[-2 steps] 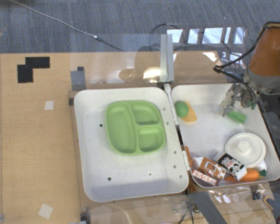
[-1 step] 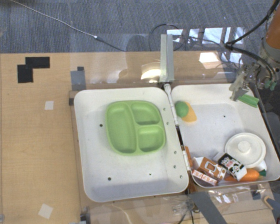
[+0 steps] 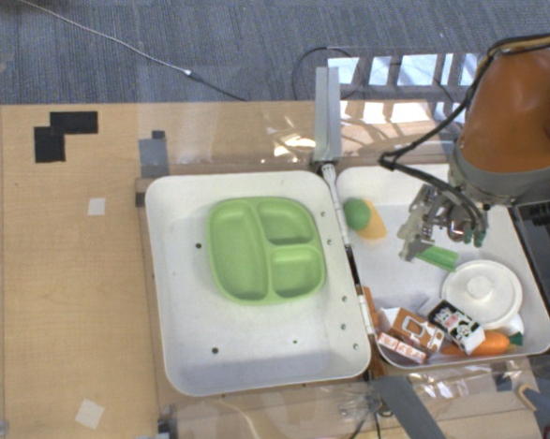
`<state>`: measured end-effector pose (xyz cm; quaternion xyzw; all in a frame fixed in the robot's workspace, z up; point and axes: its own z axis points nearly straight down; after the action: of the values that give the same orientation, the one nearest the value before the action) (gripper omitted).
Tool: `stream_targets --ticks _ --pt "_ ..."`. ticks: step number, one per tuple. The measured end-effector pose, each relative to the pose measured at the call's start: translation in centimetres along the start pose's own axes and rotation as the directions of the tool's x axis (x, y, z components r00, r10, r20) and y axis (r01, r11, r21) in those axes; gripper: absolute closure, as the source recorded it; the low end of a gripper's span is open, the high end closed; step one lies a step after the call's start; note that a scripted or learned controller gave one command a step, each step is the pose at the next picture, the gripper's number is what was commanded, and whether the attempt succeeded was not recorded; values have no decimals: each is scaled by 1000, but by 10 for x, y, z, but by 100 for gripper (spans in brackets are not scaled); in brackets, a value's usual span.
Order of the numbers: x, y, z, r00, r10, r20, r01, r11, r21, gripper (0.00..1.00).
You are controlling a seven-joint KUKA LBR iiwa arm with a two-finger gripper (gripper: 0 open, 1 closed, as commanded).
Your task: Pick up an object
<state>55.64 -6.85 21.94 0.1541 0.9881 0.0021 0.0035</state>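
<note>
Camera view: arm comes in from the right, orange band at top right, gripper (image 3: 426, 229) low over the middle of the right bin (image 3: 392, 281). Can't tell how far the pincer is open, metal linkage is too cluttered from this angle. Nothing visibly between its tips.

Candidates in the right bin:
- green stick-like piece (image 3: 441, 257) just beside the gripper on the near side, partly under the linkage
- green ball (image 3: 356, 213) touching a yellow-orange piece (image 3: 376, 223), far-left part of the bin, close to the divider wall
- white round lid (image 3: 483, 288) near right, just beside the green stick
- small black-and-white carton (image 3: 458, 325) touching the lid's near-left edge
- orange-brown printed box (image 3: 411, 335) along the near wall, left of the carton
- carrot (image 3: 491, 343) in the near-right corner, partly under the lid

Near corner is crowded, items touching or overlapping. Ball and yellow piece sit tight to the wall.

Left bin (image 3: 185, 342) holds a green three-section plate (image 3: 264, 248), centred toward the far side. Black cable (image 3: 429, 137) loops from the arm over the right bin's far edge.
</note>
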Motion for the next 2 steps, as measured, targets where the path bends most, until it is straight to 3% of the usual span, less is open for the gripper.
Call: stream_targets --ticks 1,2 --pt "15 -80 34 974 -228 0 228 974 5 100" --pt "-18 -139 42 923 -384 1 384 923 6 100"
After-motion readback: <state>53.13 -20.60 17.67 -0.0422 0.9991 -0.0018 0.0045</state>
